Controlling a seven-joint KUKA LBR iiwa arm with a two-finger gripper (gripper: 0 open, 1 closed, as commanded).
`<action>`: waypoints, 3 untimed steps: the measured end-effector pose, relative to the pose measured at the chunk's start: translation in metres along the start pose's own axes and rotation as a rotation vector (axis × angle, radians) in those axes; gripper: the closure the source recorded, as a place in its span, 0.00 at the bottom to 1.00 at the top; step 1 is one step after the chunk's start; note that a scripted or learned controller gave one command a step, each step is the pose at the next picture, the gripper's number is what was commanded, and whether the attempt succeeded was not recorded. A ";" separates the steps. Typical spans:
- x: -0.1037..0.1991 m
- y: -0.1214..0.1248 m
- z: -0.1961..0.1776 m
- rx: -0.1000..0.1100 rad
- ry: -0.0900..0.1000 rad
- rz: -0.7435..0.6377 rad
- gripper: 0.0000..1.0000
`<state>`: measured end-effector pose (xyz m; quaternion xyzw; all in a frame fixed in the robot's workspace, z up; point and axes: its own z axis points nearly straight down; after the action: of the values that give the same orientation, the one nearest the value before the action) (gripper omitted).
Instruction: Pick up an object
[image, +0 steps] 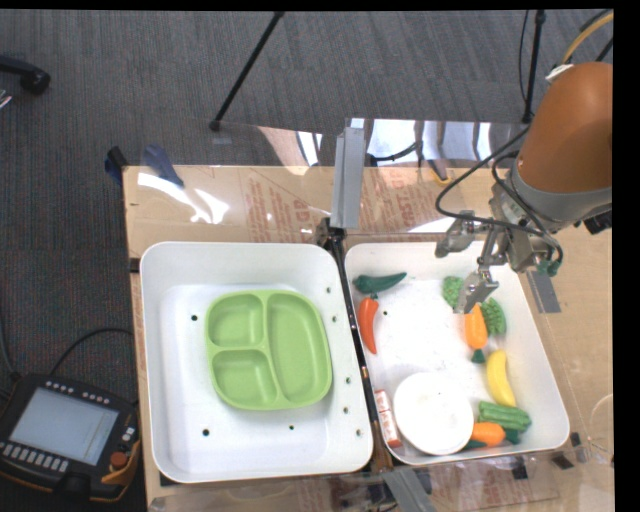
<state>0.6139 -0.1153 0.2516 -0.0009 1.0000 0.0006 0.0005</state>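
Camera view: left bin (160, 300) holds a green tray (268, 349); right bin (545, 370) (toy food) sits under fingers (478, 292), state unclear.

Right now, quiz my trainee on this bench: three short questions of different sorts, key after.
1. True or false: the green tray lies in the right bin.
2. Which lies nearest the claw? A banana B white plate C carrot
3. Fill in: the tray has ___ compartments.

Key: 1 false, it lies in the left bin. 2 C. 3 three.
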 end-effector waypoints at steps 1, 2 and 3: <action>0.039 -0.040 0.165 -0.001 0.003 0.125 0.00; 0.034 -0.097 0.163 0.001 -0.002 0.015 0.00; 0.010 -0.072 0.163 0.000 -0.002 -0.008 0.00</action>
<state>0.6045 -0.1871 0.0886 -0.0047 1.0000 0.0007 0.0017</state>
